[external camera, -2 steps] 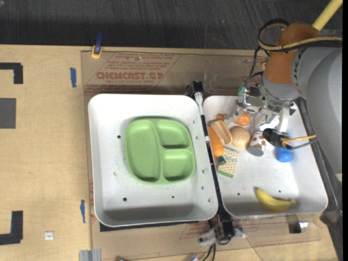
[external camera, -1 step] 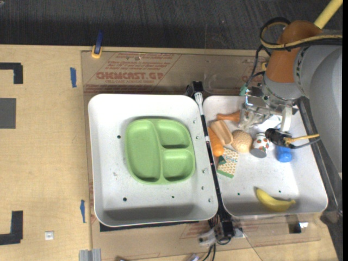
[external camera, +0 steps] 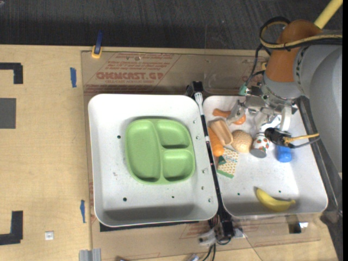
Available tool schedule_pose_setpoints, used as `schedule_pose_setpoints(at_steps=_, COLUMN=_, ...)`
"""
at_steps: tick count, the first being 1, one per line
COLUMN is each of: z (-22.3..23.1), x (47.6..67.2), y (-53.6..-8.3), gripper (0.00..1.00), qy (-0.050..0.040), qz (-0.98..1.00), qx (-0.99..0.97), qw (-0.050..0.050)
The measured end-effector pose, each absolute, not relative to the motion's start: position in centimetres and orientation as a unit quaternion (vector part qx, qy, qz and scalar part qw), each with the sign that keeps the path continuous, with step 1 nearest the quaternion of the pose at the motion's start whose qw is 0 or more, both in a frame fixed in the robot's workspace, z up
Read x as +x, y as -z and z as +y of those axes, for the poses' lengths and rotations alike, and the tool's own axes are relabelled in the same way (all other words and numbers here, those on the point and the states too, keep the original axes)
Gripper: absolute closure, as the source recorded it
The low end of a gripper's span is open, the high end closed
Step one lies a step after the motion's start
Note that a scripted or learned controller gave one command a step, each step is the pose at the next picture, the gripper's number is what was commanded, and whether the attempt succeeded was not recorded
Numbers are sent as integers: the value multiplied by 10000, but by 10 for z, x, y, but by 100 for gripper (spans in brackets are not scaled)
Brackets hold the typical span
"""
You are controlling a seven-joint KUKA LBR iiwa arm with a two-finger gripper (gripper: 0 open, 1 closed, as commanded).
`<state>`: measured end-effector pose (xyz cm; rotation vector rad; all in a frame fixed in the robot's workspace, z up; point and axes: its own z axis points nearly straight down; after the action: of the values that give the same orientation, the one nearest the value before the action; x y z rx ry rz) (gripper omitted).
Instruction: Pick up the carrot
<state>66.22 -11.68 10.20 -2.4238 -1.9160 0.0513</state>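
Carrot (external camera: 216, 144): an orange, tapered, smooth piece lying along the left wall of the right bin (external camera: 304, 200), just beside the hot dog, free of the gripper.
Gripper (external camera: 244, 115): a metallic, angular assembly low over the right bin's far end, near a small orange piece (external camera: 221, 112); whether it is wide or narrow, I cannot tell.
Arm (external camera: 288, 58): a rounded grey body with a glossy orange band, ringed by black cable.
Left bin (external camera: 109, 200): shallow, white plastic, rounded corners; holds a matte green plate (external camera: 142, 151) with three compartments.
Hot dog (external camera: 221, 132): a tan bun, oblong, with a pinkish sausage.
Tan lump (external camera: 242, 142): rounded, egg-like, beside the hot dog.
Patterned piece (external camera: 228, 162): flat, with a speckled print.
Blue object (external camera: 284, 155): small and smooth.
Banana (external camera: 273, 200): yellow, curved, near the front wall.
Bench (external camera: 43, 162): pale brown board, with blue tape marks.
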Motion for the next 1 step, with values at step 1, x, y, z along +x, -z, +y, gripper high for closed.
schedule_pose_setpoints(at_steps=1, z=-105, x=614, y=-90, gripper=0, qy=33, qz=-5439, qx=-8391, qw=-34)
